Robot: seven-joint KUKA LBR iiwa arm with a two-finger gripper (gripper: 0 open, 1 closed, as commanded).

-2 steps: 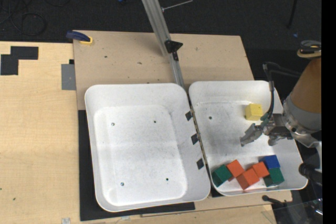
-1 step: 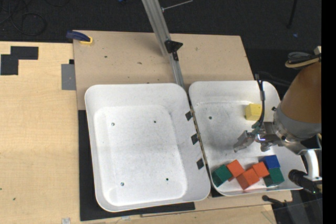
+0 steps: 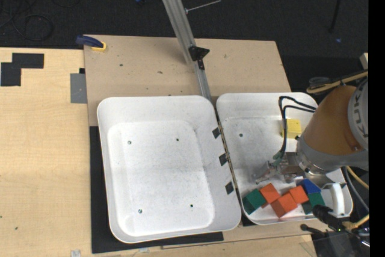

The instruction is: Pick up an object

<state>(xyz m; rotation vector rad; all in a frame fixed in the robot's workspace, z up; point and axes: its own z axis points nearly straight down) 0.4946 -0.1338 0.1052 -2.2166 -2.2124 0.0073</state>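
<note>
My gripper (image 3: 269,172) reaches down into the right bin (image 3: 252,111), just above a cluster of blocks in its near corner. The cluster holds a green block (image 3: 255,200), an orange block (image 3: 270,192), a larger orange-red block (image 3: 286,203) and a blue block (image 3: 311,186). A yellow block (image 3: 293,126) lies apart near the bin's far right side. The grey fingers point left and down toward the orange block, with nothing visibly between them. The arm's orange band (image 3: 334,123) hides part of the bin's right side.
The left bin (image 3: 120,111) sits beside the right one, with black clips (image 3: 222,159) along the shared wall. A slanted aluminium bar (image 3: 177,15) rises behind the bins. A white object (image 3: 337,198) rests at the right bin's near right edge.
</note>
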